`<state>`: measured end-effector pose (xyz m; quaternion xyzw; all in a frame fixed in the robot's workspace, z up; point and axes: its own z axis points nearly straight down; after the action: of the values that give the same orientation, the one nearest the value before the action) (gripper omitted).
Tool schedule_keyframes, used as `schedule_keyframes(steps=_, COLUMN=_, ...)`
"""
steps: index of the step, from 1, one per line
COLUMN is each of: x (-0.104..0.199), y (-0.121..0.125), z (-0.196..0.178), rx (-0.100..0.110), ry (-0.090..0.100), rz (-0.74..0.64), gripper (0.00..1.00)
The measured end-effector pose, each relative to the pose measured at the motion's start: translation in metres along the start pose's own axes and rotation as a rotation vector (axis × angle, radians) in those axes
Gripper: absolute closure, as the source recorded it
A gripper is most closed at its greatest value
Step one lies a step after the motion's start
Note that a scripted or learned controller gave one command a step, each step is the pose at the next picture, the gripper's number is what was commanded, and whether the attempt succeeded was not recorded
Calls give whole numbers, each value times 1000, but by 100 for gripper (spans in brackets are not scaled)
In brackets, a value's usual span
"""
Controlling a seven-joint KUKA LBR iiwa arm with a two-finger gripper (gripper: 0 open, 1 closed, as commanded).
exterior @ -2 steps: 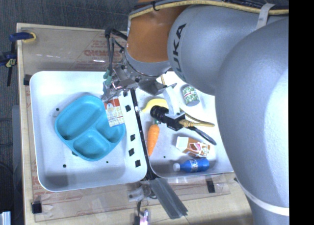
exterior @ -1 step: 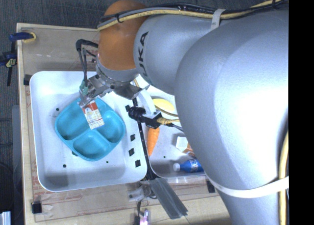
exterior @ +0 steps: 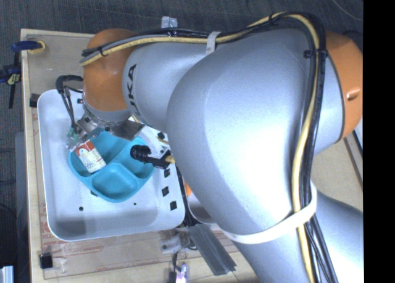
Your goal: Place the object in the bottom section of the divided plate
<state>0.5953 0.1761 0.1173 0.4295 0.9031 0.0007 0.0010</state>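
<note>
the arm [exterior: 247, 121] stretches over the left white bin [exterior: 62, 214], gripper [exterior: 83, 134] low at the blue divided plate [exterior: 114, 180]. a red-and-white object [exterior: 91, 156] sits in the plate's upper-left section, right under the gripper; can't tell if the fingers are open or gripping it.

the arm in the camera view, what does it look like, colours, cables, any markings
The arm is bulky, with smooth rounded silver-grey shells and orange bands at the joints. Black lettering runs along the grey link beside the orange wrist band. A bundle of black and yellow cables runs along its outside, held by pale straps. The end effector is small, dark metal, partly hidden under the wrist.
</note>
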Motion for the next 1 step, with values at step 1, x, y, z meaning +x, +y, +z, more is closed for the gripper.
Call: schedule_keyframes(steps=1, x=-78, y=-53, z=-75, rx=3, ry=1, rz=-9, gripper=100)
